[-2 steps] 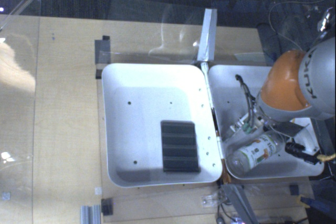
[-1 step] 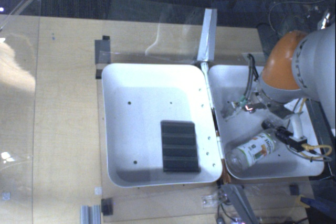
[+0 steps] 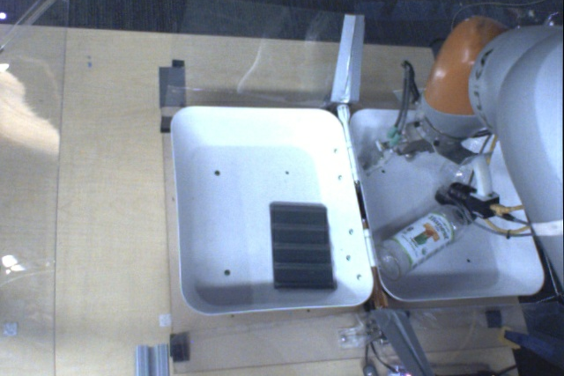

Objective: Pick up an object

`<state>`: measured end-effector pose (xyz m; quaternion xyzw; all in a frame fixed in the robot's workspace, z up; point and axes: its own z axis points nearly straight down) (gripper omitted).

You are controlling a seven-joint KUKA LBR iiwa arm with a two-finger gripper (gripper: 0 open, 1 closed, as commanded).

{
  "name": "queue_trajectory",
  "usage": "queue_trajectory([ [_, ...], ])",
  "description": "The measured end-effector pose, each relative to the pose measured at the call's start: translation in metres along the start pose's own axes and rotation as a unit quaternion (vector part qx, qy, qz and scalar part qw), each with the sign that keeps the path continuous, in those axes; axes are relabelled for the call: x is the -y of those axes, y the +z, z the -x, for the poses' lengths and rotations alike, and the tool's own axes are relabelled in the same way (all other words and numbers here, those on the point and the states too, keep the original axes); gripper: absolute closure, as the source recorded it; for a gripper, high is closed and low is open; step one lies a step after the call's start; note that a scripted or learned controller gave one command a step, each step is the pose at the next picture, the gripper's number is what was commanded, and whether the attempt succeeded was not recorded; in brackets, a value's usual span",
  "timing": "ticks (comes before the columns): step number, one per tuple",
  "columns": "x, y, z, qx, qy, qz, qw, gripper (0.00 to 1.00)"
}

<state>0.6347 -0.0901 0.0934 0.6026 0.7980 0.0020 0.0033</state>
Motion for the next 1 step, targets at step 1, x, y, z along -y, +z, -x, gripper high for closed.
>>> queue_trajectory([
  [1,0.0648,0.0034,0.0045,0.001,-0.07,0.002,0.9975,0.0],
])
